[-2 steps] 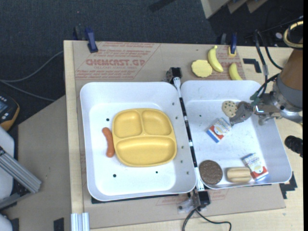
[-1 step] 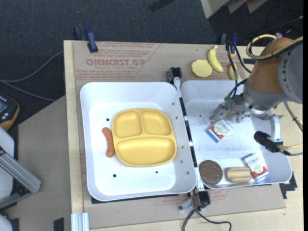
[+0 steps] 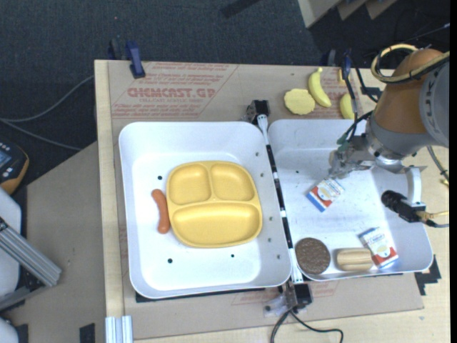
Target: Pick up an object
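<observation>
In the right bin [image 3: 400, 266], the end effector [image 3: 343, 161] hangs low just above a small red, white and blue packet [image 3: 325, 194], seemingly lined up to grasp it; how wide it stands I cannot tell. Nearer the front edge lie a brown disc [image 3: 313, 256], a bread roll [image 3: 354, 260] and another packet [image 3: 378, 246]. The left bin [image 3: 136, 191] holds a yellow divided plate [image 3: 213, 204] with a sausage [image 3: 161, 211] beside it. Toy bananas [image 3: 320, 89] sit on the tabletop [image 3: 182, 91] behind.

Yellow divided tray [image 3: 213, 213] sits mid left bin [image 3: 136, 191]; a banana [image 3: 319, 88] + yellow lump [image 3: 299, 101] lie on bench [image 3: 178, 91] nr its far edge.
</observation>
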{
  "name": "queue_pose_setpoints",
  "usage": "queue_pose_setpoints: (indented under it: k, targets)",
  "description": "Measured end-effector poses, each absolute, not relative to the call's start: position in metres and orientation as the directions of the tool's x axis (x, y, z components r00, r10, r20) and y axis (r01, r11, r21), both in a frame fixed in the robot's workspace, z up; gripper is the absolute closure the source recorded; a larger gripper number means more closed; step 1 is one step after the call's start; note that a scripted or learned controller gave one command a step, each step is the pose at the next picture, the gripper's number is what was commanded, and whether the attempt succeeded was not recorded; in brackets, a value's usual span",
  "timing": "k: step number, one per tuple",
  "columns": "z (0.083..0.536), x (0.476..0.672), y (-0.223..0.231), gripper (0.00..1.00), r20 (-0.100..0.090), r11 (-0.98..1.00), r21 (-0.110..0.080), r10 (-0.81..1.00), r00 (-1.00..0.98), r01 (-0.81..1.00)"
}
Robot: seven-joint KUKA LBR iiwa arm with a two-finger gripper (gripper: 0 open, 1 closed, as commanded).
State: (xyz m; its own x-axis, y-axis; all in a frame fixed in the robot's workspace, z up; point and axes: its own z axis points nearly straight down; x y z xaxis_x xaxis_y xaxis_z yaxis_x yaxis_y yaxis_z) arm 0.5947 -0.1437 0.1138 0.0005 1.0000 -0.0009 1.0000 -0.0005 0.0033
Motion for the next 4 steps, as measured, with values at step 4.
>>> queue_pose_setpoints:
  k: [4]
  targets:
    - [0.11,0.542,-0.14,1.0,-0.001,-0.001,0.004,1.0,0.001,1.0]
